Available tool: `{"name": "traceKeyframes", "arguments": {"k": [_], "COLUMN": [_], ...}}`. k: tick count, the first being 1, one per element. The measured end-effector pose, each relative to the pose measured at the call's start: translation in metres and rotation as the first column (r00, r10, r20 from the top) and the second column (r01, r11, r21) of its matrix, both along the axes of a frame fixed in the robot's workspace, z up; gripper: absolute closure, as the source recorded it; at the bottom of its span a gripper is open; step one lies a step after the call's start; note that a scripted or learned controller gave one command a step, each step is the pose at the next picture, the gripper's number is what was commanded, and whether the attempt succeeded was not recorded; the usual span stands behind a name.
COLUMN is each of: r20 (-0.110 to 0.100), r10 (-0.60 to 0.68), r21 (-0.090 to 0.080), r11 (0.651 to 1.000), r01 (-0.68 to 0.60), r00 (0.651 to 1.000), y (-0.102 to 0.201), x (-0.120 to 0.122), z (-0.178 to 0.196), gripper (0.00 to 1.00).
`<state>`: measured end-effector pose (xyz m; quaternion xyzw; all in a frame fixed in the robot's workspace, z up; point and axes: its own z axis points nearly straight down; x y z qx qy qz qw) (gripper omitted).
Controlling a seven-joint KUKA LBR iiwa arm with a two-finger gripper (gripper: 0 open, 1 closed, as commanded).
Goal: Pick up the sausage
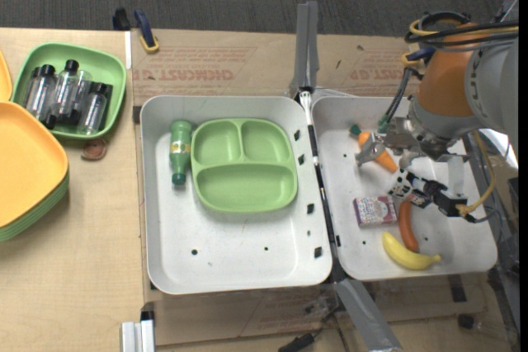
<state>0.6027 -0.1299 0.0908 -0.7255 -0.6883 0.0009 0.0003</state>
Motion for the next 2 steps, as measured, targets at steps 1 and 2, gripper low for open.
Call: {"name": "traceKeyframes", "arguments": {"k": [1, 2], "r20": [-0.001, -0.001], "r10": [-0.005, -0.02], "r21": [0.0, -0.001], "r11": [1.0, 1.0], "r01": [0.005, 0.02], "r00": [1.0, 1.0], "y": [-0.002, 0.042], "x": [0.0, -0.052], "z": [0.009, 0.147], "gripper": [1.0, 1.0]}}
